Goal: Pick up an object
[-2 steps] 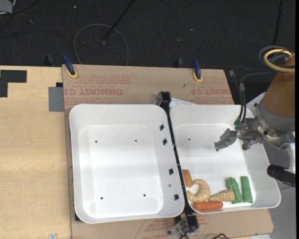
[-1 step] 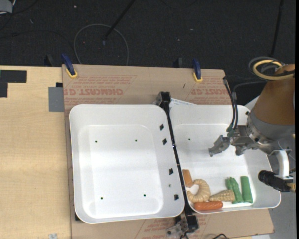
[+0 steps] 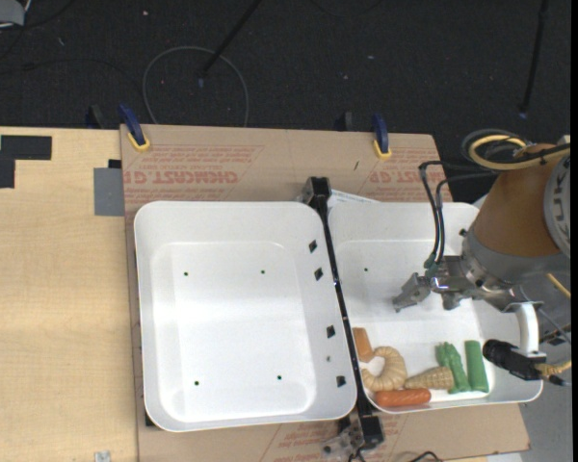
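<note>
My gripper [image 3: 416,294] hangs over the middle of the right bin [image 3: 385,248], with the arm reaching in from the right. Below it, along the bin's near edge, lies a cluster of toy foods. A tan curved pastry [image 3: 387,364] sits beside a small orange piece [image 3: 362,341]. A red-orange carrot [image 3: 402,398] lies at the near rim. A tan cone [image 3: 431,379] and two green sticks [image 3: 452,365] [image 3: 476,365] lie to the right of it. The gripper stands apart from all of them, up and slightly to the right of the pastry.
The left bin [image 3: 154,258] stands beside the right one, with a black divider bar [image 3: 332,287] between them. Both rest on a cardboard sheet [image 3: 270,162] clamped at the back. A wooden bench top [image 3: 48,306] lies to the left.
</note>
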Action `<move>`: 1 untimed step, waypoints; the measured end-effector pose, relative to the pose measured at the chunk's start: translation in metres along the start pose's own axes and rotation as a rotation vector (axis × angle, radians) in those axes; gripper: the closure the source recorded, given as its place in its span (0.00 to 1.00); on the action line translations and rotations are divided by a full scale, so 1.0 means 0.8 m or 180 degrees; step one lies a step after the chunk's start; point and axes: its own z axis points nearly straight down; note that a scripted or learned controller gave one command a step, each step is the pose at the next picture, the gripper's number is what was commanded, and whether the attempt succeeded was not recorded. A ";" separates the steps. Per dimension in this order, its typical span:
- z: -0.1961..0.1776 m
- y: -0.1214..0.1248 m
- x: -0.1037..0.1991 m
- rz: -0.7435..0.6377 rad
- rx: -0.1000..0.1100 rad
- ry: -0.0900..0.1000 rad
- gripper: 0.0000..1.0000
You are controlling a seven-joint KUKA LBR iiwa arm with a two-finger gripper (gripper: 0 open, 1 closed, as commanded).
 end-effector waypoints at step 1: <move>0.066 -0.001 0.001 -0.0001 0.0003 0.0001 0.00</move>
